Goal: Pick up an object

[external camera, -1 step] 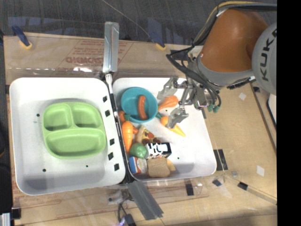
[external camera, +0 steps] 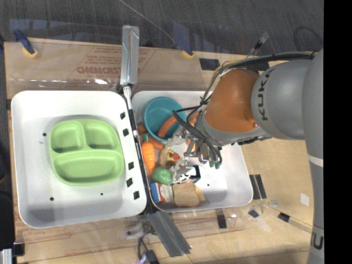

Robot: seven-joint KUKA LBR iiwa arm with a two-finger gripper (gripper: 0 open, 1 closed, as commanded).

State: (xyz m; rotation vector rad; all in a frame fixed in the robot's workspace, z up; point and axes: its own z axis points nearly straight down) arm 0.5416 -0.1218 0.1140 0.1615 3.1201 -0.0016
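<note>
Two white bins share the bench [external camera: 275,164]: the gripper [external camera: 190,161] dips into the right bin's [external camera: 234,188] toy food beside a carrot [external camera: 148,155]; its grip state cannot be made out, arm hiding much

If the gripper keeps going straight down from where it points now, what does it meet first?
Probably the mixed clutter just left of the gripper in the right bin, near the green object; depth is unclear from above.

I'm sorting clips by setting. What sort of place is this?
Probably a robotics lab set up for pick-up trials: a KUKA arm reaches over two white bins on a bench, one holding a green divided plate, the other toy food such as a carrot.
</note>
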